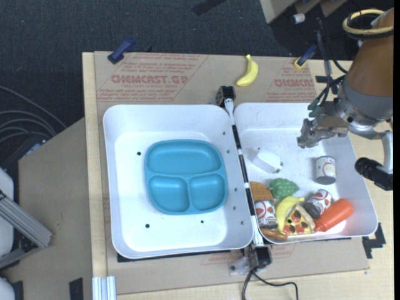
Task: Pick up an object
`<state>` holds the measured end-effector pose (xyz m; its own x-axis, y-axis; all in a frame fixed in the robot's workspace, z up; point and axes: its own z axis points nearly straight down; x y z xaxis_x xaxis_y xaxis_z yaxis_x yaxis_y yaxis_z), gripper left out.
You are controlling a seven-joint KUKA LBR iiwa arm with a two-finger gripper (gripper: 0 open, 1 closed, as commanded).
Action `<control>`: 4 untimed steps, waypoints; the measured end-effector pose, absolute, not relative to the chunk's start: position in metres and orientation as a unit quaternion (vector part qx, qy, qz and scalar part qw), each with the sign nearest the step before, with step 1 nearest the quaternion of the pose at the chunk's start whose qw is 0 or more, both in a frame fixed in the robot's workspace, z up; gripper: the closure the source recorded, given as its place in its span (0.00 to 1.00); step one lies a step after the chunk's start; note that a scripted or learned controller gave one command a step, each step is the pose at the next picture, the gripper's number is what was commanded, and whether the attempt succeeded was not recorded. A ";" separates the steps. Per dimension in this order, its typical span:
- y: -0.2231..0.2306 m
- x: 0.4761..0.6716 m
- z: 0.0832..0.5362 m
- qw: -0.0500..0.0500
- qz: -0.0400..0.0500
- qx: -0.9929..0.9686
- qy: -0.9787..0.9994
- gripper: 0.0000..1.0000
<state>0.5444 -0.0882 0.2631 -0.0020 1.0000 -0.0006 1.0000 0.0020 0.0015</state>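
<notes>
2 white bins sit side by side. I see the gripper point(310, 132) hovering over the right bin point(284, 119), presumably lining up a pick; I can't tell its state. Its toys crowd the near corner: a carrot point(335, 214), banana point(286, 206), small can point(325, 168). The left bin point(122, 167) holds 1 blue divided tray point(185, 175).

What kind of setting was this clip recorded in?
Most likely a robotics lab bench: two white bins clamped side by side on a board, toy food such as a plastic carrot, and loose cables on the carpet.
</notes>
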 end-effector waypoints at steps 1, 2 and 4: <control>-0.078 0.532 0.267 -0.001 0.000 0.707 0.708 1.00; -0.086 0.544 0.265 0.001 0.000 0.707 0.707 1.00; -0.062 0.520 0.263 -0.001 -0.001 0.707 0.707 1.00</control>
